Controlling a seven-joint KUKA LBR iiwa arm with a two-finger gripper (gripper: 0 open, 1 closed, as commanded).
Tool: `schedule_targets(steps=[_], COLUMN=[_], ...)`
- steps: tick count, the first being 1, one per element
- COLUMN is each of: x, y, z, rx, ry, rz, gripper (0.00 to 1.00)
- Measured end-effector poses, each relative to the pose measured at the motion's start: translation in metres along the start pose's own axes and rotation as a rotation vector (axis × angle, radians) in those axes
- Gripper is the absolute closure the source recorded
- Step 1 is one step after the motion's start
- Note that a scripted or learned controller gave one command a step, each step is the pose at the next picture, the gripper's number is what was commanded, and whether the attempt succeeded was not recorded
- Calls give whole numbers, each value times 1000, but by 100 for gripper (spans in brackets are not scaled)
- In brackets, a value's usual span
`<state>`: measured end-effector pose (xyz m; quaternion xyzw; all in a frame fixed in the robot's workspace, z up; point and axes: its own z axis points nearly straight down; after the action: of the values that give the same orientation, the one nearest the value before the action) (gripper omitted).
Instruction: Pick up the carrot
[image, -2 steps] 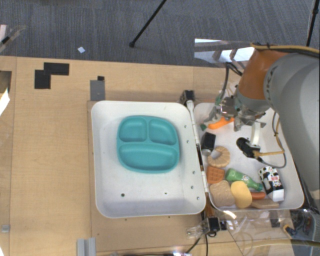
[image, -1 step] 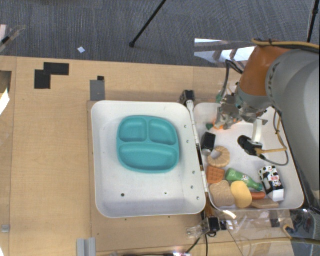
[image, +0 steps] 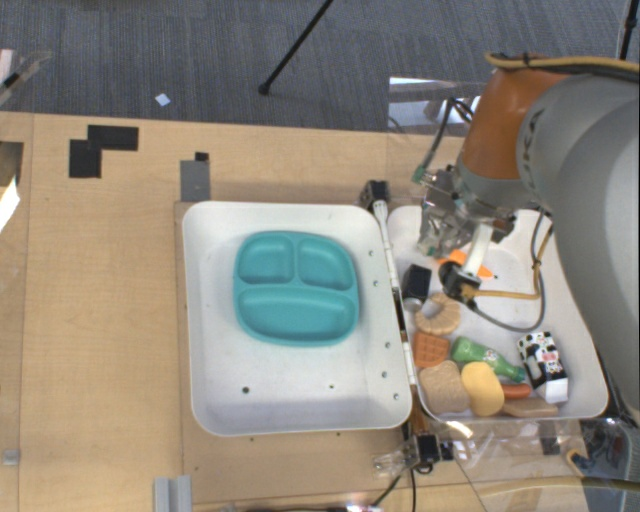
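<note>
Clustered at the near end of the right bin (image: 590, 395): a tan bread-like piece (image: 445, 385), a yellow lemon-shaped item (image: 482, 388), a green vegetable (image: 478, 355) and a small black-and-white cow-patterned box (image: 543, 357), all packed touching or just beside one another. Just behind them lie an orange waffle-like square (image: 432, 349) and a round cracker (image: 440, 317), with a small black block (image: 415, 281) at the bin's left wall. An orange-red strip (image: 517, 391) peeks out under the lemon and the green item — too hidden to identify. Farther back, the gripper (image: 447, 235) hangs over the bin's far part, metal parts blurred against the white; cannot tell its finger state. Carrot (image: 472, 262): an orange bit beside a white stalk-like piece just below the gripper, partly covered by a black part and cable — identity uncertain. Left bin (image: 215, 390) holds a teal divided plate (image: 297, 288), well apart from the arm (image: 560, 130), which is cut off at the right edge.
</note>
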<state>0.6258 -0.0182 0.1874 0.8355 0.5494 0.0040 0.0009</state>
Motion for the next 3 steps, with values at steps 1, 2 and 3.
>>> schedule_targets(steps=[1,2,3], x=[-2,-84,-89], y=[0,24,25], z=[2,51,100], rx=[2,8,3], ry=[-3,-11,-2], rz=[1,2,200], gripper=[0,0,0])
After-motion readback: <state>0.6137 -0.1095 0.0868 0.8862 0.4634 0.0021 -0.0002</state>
